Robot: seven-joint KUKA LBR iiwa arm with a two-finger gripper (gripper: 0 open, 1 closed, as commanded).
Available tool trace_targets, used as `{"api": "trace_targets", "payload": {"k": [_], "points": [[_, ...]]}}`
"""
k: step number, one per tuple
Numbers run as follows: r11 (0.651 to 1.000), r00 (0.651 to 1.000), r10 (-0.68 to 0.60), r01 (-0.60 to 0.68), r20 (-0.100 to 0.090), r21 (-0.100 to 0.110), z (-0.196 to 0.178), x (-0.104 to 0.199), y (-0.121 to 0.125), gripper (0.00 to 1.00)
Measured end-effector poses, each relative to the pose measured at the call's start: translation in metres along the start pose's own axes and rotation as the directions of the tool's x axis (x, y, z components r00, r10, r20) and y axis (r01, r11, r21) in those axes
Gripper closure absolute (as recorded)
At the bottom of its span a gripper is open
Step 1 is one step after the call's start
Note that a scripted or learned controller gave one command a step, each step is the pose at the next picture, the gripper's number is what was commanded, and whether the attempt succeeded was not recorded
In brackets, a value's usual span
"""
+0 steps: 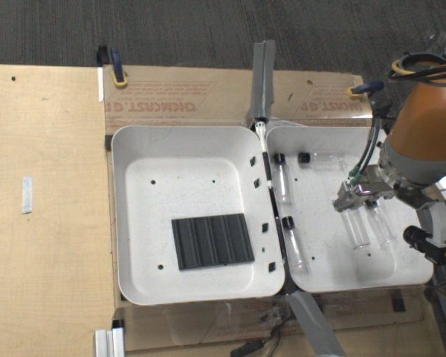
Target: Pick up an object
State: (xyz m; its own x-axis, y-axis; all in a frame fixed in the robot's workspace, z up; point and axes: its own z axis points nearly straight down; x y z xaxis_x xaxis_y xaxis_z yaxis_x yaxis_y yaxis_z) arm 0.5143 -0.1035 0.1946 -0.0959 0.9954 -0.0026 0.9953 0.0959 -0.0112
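The clear plastic tubes are lying in the right bin, near its middle, and my pincer is hovering right at their upper ends. I honestly can't tell if it's open or closed from this angle, and nothing's visibly caught in it. More see-through tubes are sitting along the divider. I'm thinking the trick is dropping straight over one tube, not the gap, since they'll roll. The black ribbed mat in the left bin is lying too flat to bother with
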Motion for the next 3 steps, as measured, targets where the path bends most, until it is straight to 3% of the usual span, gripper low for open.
{"api": "trace_targets", "payload": {"k": [1,3], "points": [[1.000,1.000,-0.001,0.001,-0.001,-0.009,-0.015,0.015,0.032,1.00],[1.000,1.000,-0.003,0.003,0.002,-0.003,-0.030,0.014,0.032,1.00]]}}
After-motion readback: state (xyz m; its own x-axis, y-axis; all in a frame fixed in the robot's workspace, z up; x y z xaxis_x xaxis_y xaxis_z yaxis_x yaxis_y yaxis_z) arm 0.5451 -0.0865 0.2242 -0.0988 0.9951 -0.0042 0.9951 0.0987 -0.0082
